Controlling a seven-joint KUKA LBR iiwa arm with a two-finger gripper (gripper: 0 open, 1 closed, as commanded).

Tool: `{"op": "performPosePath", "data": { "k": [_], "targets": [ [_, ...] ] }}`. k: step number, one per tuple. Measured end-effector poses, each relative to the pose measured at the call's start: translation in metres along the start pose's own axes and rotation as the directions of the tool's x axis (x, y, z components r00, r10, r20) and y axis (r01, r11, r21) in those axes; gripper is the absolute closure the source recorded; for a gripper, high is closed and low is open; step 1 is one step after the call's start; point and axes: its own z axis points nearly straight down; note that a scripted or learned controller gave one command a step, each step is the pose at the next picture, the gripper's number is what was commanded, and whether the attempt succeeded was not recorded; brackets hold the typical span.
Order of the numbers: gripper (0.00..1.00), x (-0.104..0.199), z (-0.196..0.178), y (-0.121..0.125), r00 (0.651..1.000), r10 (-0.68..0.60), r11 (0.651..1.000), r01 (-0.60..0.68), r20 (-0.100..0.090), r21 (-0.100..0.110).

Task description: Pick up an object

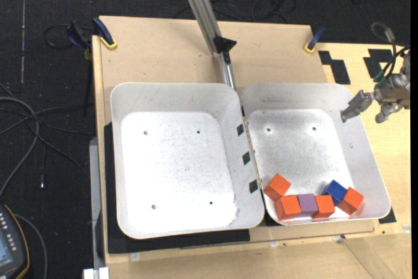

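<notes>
Several small blocks lie along the near edge of the right bin (297, 140). An orange block (277, 185) sits leftmost, with another orange block (287, 207) just below it. A purple block (307, 204), an orange block (324, 206), a blue block (336, 191) and an orange block (351, 200) follow to the right. My gripper (369, 111) hangs at the right bin's far right rim, well above and away from the blocks. Its two fingers (353, 106) are spread apart with nothing between them.
The left bin (173, 157) sits beside the right one on the wooden bench (170, 52). A metal pole (199, 0) slants in from the top to the gap between the bins. Clamps (104, 32) sit at the bench's far corners.
</notes>
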Motion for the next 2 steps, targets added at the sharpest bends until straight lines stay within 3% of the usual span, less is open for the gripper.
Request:
{"op": "performPosePath", "data": {
  "k": [1, 2],
  "targets": [
    [0.0, 0.035, 0.011, 0.04, 1.0, -0.005, 1.0, 0.005, 0.001, -0.002],
    [0.0, 0.056, 0.033, -0.005, 1.0, 0.003, 1.0, -0.003, -0.001, 0.005]
  ]
}}
